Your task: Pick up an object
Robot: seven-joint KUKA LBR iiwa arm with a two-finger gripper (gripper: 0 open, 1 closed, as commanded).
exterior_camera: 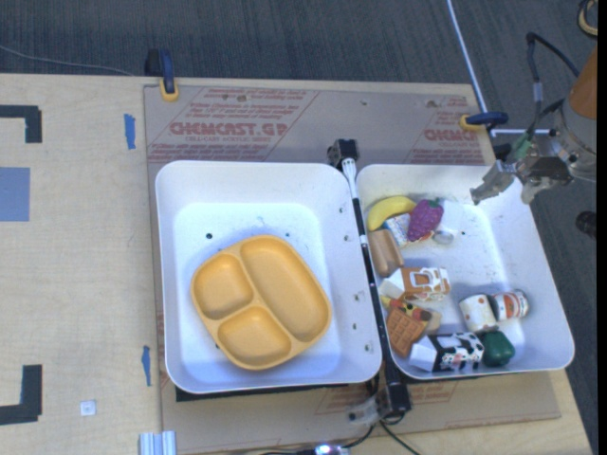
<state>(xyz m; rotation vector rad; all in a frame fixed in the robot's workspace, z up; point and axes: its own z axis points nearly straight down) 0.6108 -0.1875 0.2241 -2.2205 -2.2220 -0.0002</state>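
A yellow divided plate [260,300] lay in the left bin [180,254], well to the left of the banana [390,210], while the pile of small toys filled the right bin [541,282]. Just below the banana sat a brown sausage-like piece [383,251], then a small carton [424,281] and a waffle [408,327] lower still; a black-and-white cow-patterned carton [455,353] lay at the bottom. Touching the banana's right end was a bunch of purple grapes [426,217]. Farther down and right of the banana lay a white bottle [491,308] and a green lump [498,348]. The gripper [508,180] hung above the bin's upper right corner, right of the banana and apart from every toy, its two fingers spread and nothing between them.

The banana looked the likeliest pick: probably light, stiff, smooth plastic, somewhat slippery, best pinched across its middle, clear of the grapes. Red lettering on the board [285,121] behind the bins read roughly "CHEMCAST GP". Print on the cartons was too small to read.
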